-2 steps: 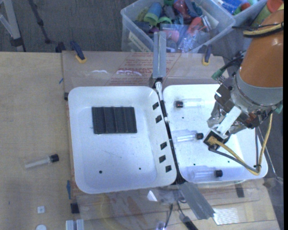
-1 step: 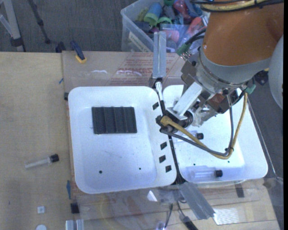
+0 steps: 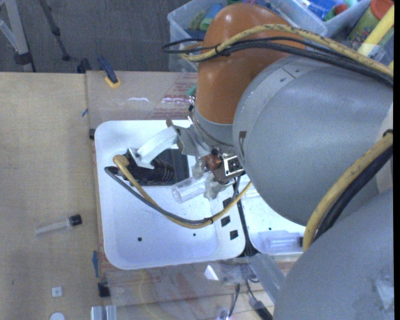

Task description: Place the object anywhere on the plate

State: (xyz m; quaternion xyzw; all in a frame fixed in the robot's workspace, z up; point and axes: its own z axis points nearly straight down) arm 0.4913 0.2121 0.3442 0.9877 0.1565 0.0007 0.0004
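Note:
My gripper hangs low over the middle of the left white bin, its pale translucent end close to the bin floor. The grey arm with its orange band covers the right side of this bin and most of the right bin. A small brown piece shows just above the gripper's end; I cannot tell whether it is a loose object or part of the tool. Black and yellow cables loop from the wrist across the bin floor. What lies under the arm is hidden.
A strip of the right bin shows under the arm. A small clear tube with a black cap lies on the wooden bench to the left. A blue clamp sits at the back, and boxes of colourful items stand behind.

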